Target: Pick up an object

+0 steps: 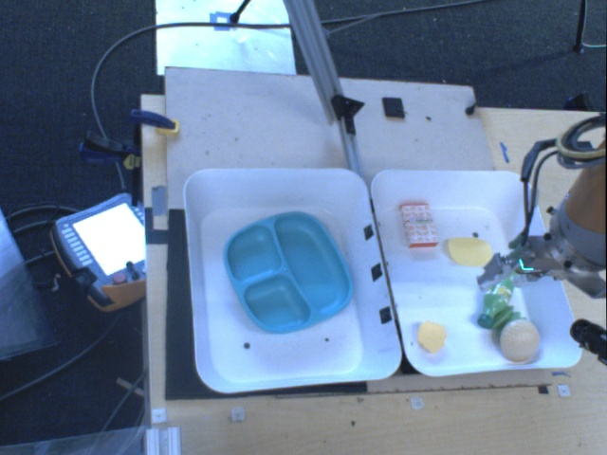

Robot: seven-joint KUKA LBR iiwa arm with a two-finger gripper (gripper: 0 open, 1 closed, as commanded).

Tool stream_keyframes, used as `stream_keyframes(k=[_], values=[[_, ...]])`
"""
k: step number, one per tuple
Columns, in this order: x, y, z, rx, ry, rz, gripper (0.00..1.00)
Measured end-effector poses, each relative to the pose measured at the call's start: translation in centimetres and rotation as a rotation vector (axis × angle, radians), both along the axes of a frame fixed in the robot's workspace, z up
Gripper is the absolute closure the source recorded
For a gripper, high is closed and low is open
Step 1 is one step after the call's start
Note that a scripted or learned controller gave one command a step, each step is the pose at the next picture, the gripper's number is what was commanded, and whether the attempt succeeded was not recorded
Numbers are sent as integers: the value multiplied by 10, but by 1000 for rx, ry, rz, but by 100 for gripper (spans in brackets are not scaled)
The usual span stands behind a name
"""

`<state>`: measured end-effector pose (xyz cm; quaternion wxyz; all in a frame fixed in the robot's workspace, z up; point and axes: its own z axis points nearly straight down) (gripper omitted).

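Green toy under gripper, right bin.
We see the arm reaching in from right, wrist low; whether its tool grips, we cannot tell.

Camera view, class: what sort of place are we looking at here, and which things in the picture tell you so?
Probably a robotics lab or test bench. A grey robot arm reaches over two white bins, one holding a blue divided plate and the other small toy foods; a handheld control pendant and loose cables lie on the dark carpet.
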<state>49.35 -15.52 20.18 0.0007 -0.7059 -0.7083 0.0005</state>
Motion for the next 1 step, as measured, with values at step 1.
stream_keyframes(k=[1], values=[[1,0,1,0,-2,0,0]])
